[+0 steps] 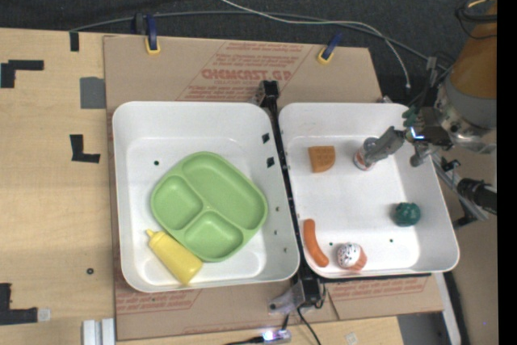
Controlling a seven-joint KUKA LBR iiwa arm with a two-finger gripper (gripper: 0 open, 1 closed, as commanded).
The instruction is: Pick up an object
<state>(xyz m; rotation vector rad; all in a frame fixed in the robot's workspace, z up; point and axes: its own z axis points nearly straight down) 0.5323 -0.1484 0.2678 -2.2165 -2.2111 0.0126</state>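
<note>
Reaching in from the right, the gripper (373,153) is seen low over the far part of the right bin (420,254), its tip beside a small orange block (321,158); whether anything is pinched cannot be told. The grey arm (472,105) is held at a slant across the bin's right wall, probably so the tip can be brought down among the loose items. Spread well apart in this bin are a green lump (407,213), a red sausage shape (314,243) and a small round speckled piece (348,255), which leaves room around each. In the left bin (133,174), a green divided plate (209,205) is laid, a yellow bottle (174,256) just beside its near left edge.
</note>
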